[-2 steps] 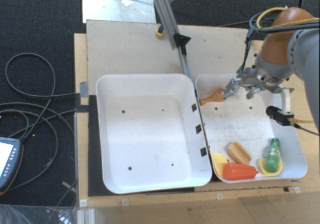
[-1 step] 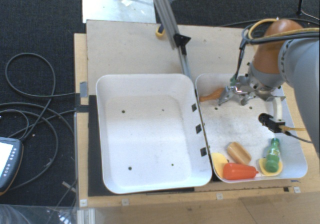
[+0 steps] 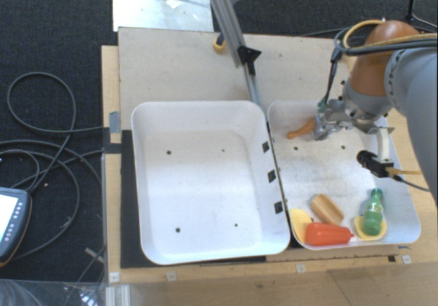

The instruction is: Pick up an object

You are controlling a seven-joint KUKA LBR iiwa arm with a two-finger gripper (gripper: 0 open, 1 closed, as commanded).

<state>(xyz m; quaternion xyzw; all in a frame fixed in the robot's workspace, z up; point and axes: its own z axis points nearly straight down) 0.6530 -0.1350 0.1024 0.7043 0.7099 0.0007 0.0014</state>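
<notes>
reaching in from the right, the grey arm (image 3: 410,79) with its orange band sets the gripper (image 3: 323,128) low over the far end of the right bin (image 3: 342,161); whether it is spread or pressed together cannot be told. an orange carrot-like piece (image 3: 301,131) lies just beside it on the bin floor. at the near end of that bin sit a bread roll (image 3: 327,209), a red pepper-like piece (image 3: 328,233), a yellow piece (image 3: 298,218) and a green bottle (image 3: 373,211). the left bin (image 3: 205,174) adjoins it on a pale wooden bench (image 3: 178,65). dark carpet (image 3: 55,24) surrounds the bench, with black cables (image 3: 41,126) looping at the left.
</notes>
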